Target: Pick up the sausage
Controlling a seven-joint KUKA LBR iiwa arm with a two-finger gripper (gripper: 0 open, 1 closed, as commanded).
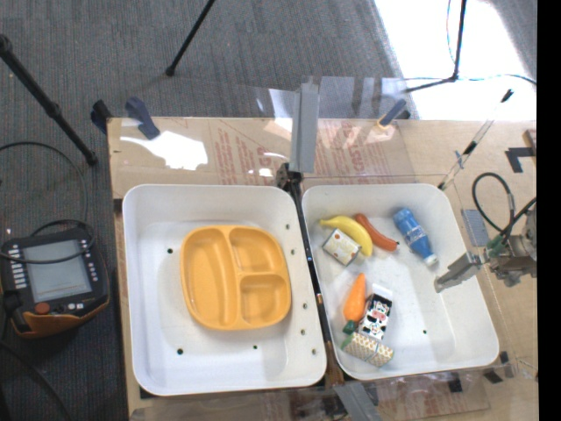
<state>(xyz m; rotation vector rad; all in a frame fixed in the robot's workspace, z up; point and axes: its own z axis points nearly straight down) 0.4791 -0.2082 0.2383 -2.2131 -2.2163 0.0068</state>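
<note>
The sausage (376, 231) is a short orange-red link lying in the right bin (465, 340), at its far side. It rests against the right side of a yellow banana (349, 231) and just left of a blue bottle (413, 233). My gripper (454, 274) reaches in from the right over the bin's right edge. It sits to the right of the sausage and nearer the camera, with the bottle between them. Nothing shows in the gripper.
The right bin also holds a small tan box (340, 246), a carrot (354, 297), a black-and-white carton (376, 315) and a patterned box (369, 349). A yellow divided plate (235, 275) lies in the left bin (149, 323). Cables hang at the right.
</note>
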